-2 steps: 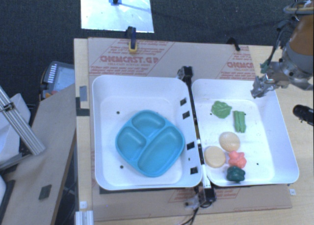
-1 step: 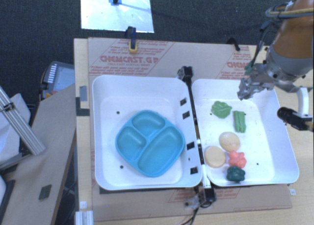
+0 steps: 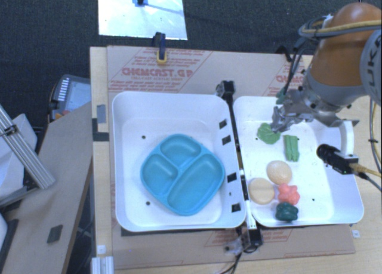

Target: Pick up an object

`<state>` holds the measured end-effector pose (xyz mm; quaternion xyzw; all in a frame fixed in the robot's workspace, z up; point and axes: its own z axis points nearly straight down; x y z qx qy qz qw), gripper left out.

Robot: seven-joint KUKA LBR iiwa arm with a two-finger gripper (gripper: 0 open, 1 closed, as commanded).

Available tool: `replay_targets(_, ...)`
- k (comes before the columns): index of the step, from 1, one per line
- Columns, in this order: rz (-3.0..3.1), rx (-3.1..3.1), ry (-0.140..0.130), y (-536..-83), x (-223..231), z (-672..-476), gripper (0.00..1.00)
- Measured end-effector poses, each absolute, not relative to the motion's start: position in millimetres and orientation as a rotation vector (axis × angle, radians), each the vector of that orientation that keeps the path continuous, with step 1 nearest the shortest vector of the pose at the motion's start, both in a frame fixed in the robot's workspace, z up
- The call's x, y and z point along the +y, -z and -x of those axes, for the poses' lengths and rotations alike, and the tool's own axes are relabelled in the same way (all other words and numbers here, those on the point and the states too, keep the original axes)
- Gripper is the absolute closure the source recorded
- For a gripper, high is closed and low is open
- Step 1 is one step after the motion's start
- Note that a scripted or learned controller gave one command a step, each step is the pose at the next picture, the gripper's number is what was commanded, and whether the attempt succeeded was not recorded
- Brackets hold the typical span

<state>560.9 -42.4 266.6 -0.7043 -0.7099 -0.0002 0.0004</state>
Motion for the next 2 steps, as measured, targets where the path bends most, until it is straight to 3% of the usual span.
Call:
replay_targets(1, 2.21, -2.232, 0.003, -262, 15, -556.5, 1.0)
replay_targets(2, 2.208, -2.232, 0.002, -248, 74, -537.7, 1.0)
